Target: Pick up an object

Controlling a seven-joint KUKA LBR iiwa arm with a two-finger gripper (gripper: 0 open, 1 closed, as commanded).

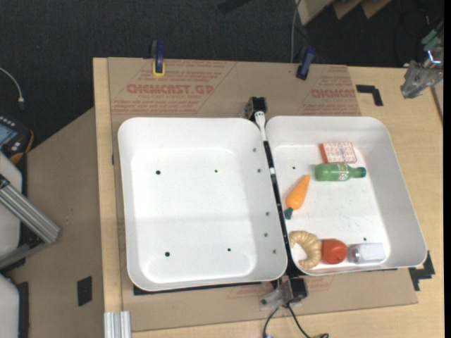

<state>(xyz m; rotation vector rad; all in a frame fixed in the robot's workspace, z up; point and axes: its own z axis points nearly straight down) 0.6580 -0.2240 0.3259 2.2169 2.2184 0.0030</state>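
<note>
At the bottom edge of the frame, a black cable fitting sits on the brown cardboard sheet, below the seam between the two bins.

Right white shallow bin, lower rim, left to right:
- a beige curved croissant-shaped toy, touching the rim near the seam;
- a red rounded toy, touching the croissant-shaped toy;
- a small silver-grey packet, just beside the red toy. Its label is too small to read.

These three items crowd one another. Each blocks side access to the next.

Further up, an orange toy carrot with a green end lies at a slant near the seam, apart from the other items. Above it and to the right, a green bottle with a white label lies on its side. Its upper side touches a pink patterned carton. The print on both is not legible.

The left white shallow bin shows four small black dots on its floor.

On the far part of the cardboard sheet, red lettering reads "CHEMCAST GP". It appears in full at upper left and partly at upper right. A blue and yellow clamp and a blue clamp grip the far edge.

The grey gripper hangs at the upper right of the frame, outside the bins and well apart from all items. Whether the claw is spread or pressed together cannot be told.
</note>
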